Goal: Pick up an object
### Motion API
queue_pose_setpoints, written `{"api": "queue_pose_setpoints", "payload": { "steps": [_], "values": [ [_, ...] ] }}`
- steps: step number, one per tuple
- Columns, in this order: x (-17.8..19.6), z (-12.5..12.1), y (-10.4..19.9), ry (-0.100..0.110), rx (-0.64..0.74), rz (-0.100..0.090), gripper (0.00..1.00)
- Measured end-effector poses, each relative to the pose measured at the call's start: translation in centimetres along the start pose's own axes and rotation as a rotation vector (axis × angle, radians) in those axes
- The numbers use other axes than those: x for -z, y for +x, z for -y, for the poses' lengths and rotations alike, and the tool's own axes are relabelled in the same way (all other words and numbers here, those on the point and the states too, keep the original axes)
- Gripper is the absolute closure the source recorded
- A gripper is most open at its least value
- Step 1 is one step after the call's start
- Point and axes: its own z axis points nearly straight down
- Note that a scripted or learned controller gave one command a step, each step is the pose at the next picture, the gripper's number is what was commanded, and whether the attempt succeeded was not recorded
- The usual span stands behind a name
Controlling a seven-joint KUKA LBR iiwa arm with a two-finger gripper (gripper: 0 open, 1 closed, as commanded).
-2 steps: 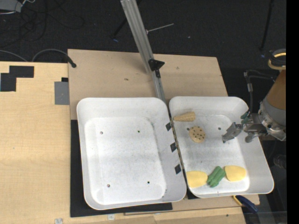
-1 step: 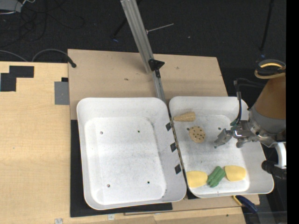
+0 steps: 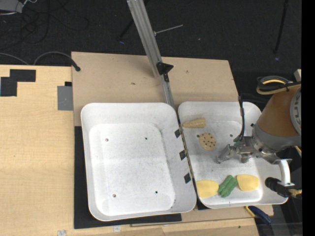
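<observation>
We see the gripper [image 3: 227, 155] low in the right bin [image 3: 219, 113], its metal fingers reaching out over bare white floor, with nothing visibly between them; whether they stand apart or together we cannot tell from this slant. The candidates lie close by — a round speckled cookie [image 3: 207, 141] just up and left of the fingertips, a tan cone-like piece [image 3: 194, 124] farther up near the divider, and along the bin's near edge a yellow piece [image 3: 207, 188], a green pod-like toy [image 3: 227, 186] and a second yellow piece [image 3: 247, 182], the three packed almost touching. Our worry is a close on empty floor, since the tips sit between the cookie and that row. The cookie is flat, so fingers may skate over it — and the crowded row invites a nudge instead of a grip
</observation>
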Motion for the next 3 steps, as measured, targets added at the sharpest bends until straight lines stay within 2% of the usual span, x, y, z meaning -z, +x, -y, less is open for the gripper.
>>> {"api": "queue_pose_setpoints", "payload": {
  "steps": [1, 3],
  "values": [
    [1.3, -0.1, -0.2, -0.004, -0.006, 0.001, 1.0],
    [10.1, 0.1, -0.4, -0.01, 0.002, 0.004, 1.0]
  ]
}}
